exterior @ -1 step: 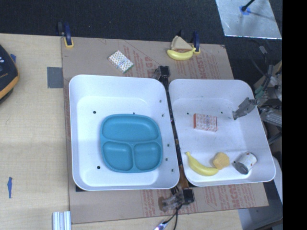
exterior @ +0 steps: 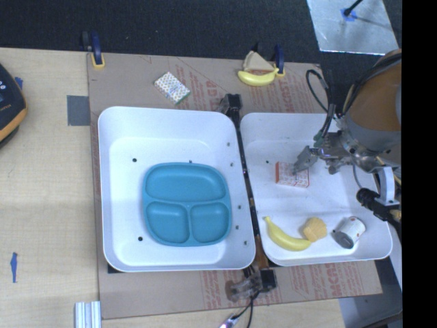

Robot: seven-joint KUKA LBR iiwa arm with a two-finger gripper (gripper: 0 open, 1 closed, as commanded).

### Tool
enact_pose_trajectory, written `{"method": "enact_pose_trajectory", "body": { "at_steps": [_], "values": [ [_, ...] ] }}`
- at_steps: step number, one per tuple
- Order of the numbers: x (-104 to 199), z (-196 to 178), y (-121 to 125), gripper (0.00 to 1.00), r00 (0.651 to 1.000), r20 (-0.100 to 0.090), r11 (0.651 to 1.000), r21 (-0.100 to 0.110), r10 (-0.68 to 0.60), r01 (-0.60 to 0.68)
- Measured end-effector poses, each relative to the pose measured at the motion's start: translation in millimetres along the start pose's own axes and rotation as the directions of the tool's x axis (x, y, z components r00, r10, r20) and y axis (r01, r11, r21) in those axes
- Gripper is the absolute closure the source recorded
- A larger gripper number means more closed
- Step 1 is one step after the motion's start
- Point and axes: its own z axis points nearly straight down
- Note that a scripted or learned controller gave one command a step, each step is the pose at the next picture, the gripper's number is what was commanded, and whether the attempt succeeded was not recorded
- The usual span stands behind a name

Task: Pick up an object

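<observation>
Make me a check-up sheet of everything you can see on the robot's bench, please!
Surface: cardboard-covered bench bearing left white bin and right white bin.
Job's things: right bin holds red-and-white packet, banana, yellow lump, grey-white cylinder; left bin holds blue divided tray.
Clutter: second banana and patterned packet outside the bins.
Grippers: gripper low over the red-and-white packet; hold unclear.
Cables: black cable near the arm.
Surroundings: dark floor, clamps at the board edges.
</observation>
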Motion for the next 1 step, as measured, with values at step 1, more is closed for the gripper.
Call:
{"method": "enact_pose_trajectory", "body": {
  "at_steps": [1],
  "values": [
    [24.9,60.9,30.7,0.0,1.0,0.0,1.0,0.0,0.001,-0.001]
  ]
}}
